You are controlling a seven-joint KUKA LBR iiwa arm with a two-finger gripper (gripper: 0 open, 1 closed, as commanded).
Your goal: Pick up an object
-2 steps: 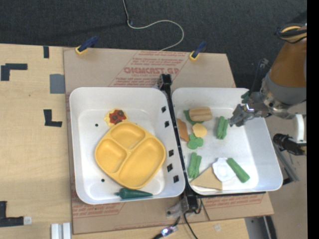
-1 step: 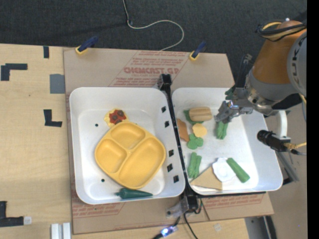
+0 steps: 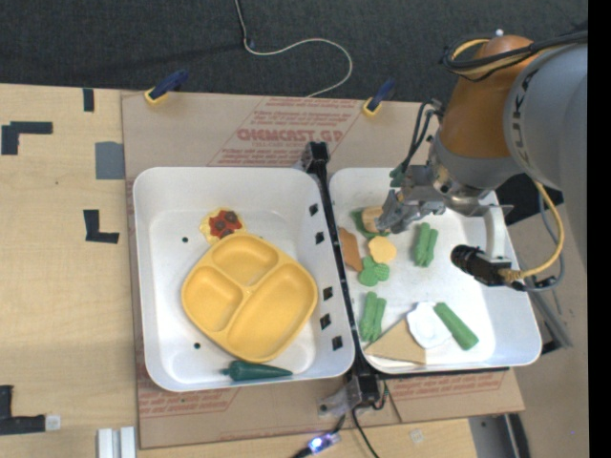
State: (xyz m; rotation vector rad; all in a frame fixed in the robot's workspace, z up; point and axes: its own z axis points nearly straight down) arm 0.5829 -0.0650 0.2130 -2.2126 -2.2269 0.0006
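While the grey arm (image 3: 516, 103) reaches in from three o'clock with its orange band showing above the wrist, the gripper (image 3: 396, 213) hangs low over the upper left part of the right bin (image 3: 520, 346), and whether it is released or clenched cannot be told from this slant. Just beneath its tip, toward seven o'clock, lies a small pale yellow piece (image 3: 382, 250), with a green piece (image 3: 367, 219) at the tip's nine o'clock side, partly hidden. A green pod (image 3: 424, 244) lies at four o'clock from the tip, near but apart. Further toward six o'clock sit a green knobbly piece (image 3: 373, 274), a green stalk (image 3: 371, 317), a white round piece (image 3: 429, 327) and a green stick (image 3: 456, 324) beside it. A brown slice (image 3: 350, 249) leans by the bin's left wall. Across in the left bin (image 3: 158, 194), a yellow divided plate (image 3: 250, 297) fills the middle, a small red-topped item (image 3: 223, 222) at its eleven o'clock, a dark green pepper (image 3: 256, 372) at its six o'clock edge.
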